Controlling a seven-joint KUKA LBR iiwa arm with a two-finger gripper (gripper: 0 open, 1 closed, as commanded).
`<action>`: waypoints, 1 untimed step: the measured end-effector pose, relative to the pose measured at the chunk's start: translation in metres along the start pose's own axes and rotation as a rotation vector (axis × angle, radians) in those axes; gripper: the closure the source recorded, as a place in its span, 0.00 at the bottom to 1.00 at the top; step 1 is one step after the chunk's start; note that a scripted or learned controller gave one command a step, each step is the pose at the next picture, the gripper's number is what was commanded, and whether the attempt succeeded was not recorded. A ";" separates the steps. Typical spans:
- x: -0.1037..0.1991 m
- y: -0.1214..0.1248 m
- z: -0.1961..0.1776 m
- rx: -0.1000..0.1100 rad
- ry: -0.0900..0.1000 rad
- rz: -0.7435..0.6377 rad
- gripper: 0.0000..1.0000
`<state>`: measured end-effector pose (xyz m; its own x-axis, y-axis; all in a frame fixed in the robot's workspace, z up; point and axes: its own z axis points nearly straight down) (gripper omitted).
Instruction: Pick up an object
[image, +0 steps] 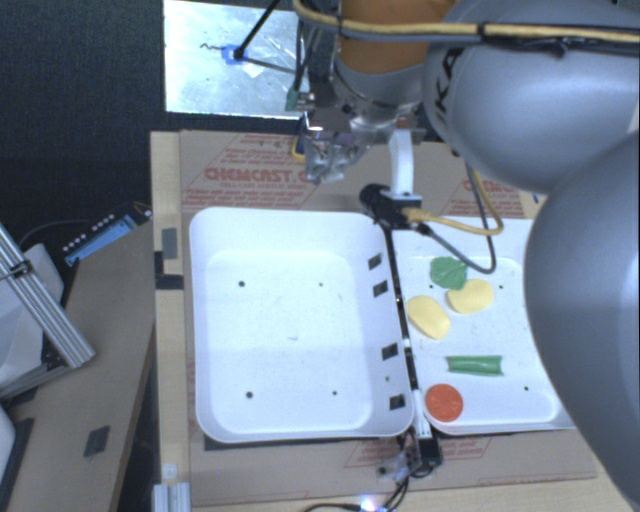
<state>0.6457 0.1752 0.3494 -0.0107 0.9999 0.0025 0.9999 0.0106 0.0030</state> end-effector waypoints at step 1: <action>-0.085 0.023 0.040 0.003 -0.003 0.014 1.00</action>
<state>0.6694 0.0909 0.3094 0.0037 1.0000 -0.0008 1.0000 -0.0037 0.0003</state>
